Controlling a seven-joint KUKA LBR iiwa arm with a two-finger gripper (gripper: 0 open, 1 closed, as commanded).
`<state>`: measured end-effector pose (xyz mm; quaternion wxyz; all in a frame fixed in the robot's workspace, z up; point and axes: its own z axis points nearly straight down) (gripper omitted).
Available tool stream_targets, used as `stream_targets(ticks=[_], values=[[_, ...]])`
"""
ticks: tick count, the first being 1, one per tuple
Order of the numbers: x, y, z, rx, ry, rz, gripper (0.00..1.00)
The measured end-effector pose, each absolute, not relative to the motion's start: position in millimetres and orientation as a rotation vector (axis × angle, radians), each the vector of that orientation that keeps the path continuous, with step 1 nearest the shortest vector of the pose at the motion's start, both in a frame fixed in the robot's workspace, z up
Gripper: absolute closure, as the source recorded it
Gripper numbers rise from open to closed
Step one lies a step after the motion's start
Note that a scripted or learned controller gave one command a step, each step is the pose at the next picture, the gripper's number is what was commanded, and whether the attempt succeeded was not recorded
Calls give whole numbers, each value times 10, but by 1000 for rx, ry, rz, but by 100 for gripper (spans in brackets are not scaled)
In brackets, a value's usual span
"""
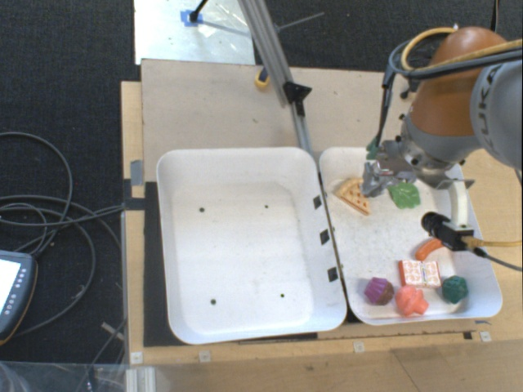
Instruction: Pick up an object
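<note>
Here the claw (373,180) hangs between waffle wedge (353,195) and green toy (404,194).

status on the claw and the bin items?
Claw low in right bin, beside yellow wedge and green piece; grip state unclear. Nothing seen held. Remaining toys clustered at bin's near corner.

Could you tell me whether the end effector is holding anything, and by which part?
It cannot be told: the end effector is beside the waffle piece, with nothing visibly between its fingers.
</note>
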<state>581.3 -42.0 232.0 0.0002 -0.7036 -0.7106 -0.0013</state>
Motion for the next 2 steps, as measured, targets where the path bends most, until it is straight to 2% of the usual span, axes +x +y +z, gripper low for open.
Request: stream_targets(ticks=[2], values=[[5961, 653, 2217, -2209, -2233, -5, 100]])
